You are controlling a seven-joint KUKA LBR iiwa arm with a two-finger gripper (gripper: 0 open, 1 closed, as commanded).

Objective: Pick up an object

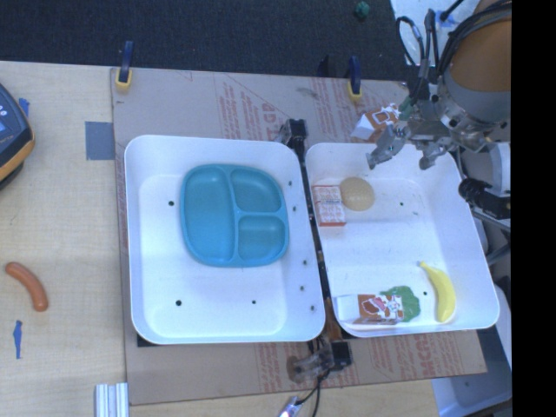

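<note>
Round tan ball [357, 194] sits in the right bin [465, 259], touching a small red box [328, 205], so it is the nearest thing to grab. Right of it and higher, the gripper [406, 152] hovers with fingers spread open, holding nothing, probably ready to drop down.

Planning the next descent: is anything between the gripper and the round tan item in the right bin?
Nothing visible blocks it. The gripper hangs over the right bin's far edge, with bare bin floor between it and the round tan item. A small red-and-white box lies against the item's far side, away from the gripper.
</note>
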